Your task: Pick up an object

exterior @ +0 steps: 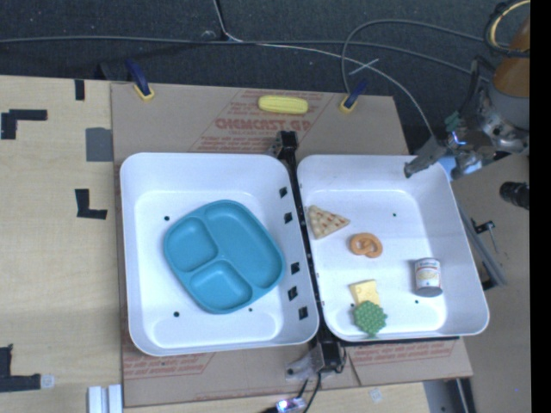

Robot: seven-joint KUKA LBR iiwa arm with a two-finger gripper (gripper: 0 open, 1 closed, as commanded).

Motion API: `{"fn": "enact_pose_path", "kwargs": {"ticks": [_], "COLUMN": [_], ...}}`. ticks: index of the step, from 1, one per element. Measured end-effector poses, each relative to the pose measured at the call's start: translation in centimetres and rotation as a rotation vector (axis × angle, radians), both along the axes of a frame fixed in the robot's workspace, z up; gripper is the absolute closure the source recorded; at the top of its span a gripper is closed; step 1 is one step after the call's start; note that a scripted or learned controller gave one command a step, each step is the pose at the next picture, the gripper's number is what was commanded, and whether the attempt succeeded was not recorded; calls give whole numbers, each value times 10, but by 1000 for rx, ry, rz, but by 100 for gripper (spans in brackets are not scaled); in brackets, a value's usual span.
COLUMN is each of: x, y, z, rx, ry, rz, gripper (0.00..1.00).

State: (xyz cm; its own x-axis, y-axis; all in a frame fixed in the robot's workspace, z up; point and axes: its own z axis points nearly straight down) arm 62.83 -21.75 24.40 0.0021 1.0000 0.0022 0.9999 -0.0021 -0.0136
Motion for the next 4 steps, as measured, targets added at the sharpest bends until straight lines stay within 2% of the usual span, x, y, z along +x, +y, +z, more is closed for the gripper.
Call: {"fn": "enact_pose_path", "kwargs": {"ticks": [1, 2, 3, 4], "x": [3, 10, 13, 13], "y": [0, -3, -2, -1], "z": [8, -41, -105, -158], "rx": [-3, -3, -2, -5], "ry": [-12, -8, -6, -12], "rz": [3, 4, 5, 5], "gripper": [0, 0, 0, 0]}}
